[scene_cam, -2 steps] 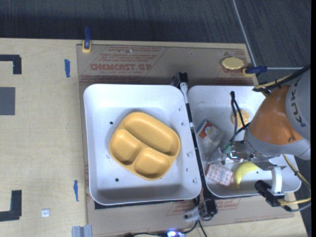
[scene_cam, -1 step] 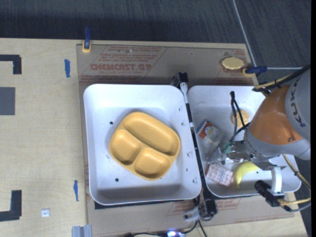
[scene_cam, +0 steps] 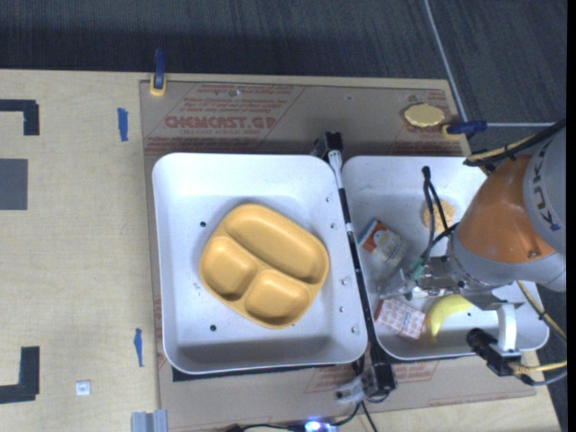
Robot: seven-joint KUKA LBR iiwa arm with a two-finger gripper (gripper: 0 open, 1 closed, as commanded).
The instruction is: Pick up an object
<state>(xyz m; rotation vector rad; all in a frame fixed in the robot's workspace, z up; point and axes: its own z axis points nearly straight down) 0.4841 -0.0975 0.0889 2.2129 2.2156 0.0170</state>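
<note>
In the right bin (scene_cam: 531, 336) at lower right, the gripper (scene_cam: 430, 275) sits low among a banana (scene_cam: 447, 313), a red-and-white packet (scene_cam: 399, 317) and a small carton (scene_cam: 379, 238), its grip impossible to judge, so crowding risks a glancing miss.

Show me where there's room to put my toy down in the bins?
Left bin: bare white floor rings the yellow divided tray, widest along the near edge. Right bin: crowded with packets, a banana and the arm; only its far-left corner is free.
</note>
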